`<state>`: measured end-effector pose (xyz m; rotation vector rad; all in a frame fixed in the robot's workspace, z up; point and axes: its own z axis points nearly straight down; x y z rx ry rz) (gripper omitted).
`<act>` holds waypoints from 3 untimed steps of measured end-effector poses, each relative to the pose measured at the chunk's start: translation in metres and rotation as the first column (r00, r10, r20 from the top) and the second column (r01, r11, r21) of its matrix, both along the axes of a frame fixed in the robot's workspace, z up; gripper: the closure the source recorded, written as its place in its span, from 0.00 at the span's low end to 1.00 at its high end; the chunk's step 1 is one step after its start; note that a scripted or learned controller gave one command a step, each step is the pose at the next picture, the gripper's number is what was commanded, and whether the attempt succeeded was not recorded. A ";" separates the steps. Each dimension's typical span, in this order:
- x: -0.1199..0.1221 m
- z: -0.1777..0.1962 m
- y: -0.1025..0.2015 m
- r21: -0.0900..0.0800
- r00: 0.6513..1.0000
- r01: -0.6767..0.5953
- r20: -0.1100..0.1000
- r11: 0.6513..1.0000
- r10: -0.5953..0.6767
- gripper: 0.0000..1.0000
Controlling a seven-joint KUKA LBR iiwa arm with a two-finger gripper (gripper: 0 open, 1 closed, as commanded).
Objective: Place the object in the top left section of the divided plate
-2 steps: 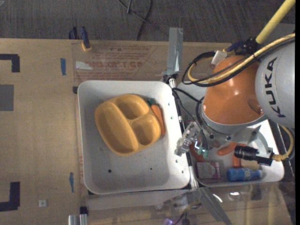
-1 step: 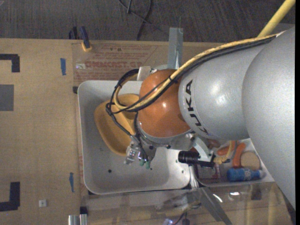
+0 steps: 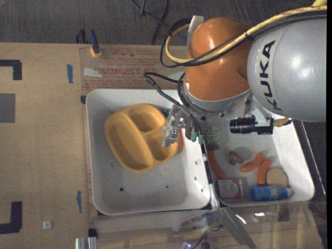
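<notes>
My end effector (image 3: 174, 131) sits over the right edge of the plate (image 3: 137, 136), and I can't tell how far it is open; an orange thing (image 3: 180, 140) shows just beneath it, possibly the object, but I can't confirm it is gripped. The plate lies in the left bin (image 3: 150, 196), tilted so its sections don't line up squarely with the view. To do this step well, I'd judge which section counts as top left, centre over it, and lower before letting go, so the object doesn't roll across a divider. The wrist hides much of the plate's right side, so I'm working half blind there. In the right bin (image 3: 303, 191) lie sausages (image 3: 257, 162), a round biscuit (image 3: 276, 177), a blue bottle (image 3: 270, 193) and a small packet (image 3: 232, 188), well clear. The surface (image 3: 41, 139) to the left is bare wood with tape marks.
</notes>
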<state>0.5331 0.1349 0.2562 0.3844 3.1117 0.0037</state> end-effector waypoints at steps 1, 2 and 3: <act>-0.025 -0.034 0.067 0.000 0.987 -0.162 -0.004 0.987 0.162 1.00; 0.020 -0.039 0.091 0.000 0.974 -0.228 0.002 0.974 0.228 1.00; -0.023 -0.154 0.068 0.002 1.000 -0.001 -0.001 1.000 0.001 1.00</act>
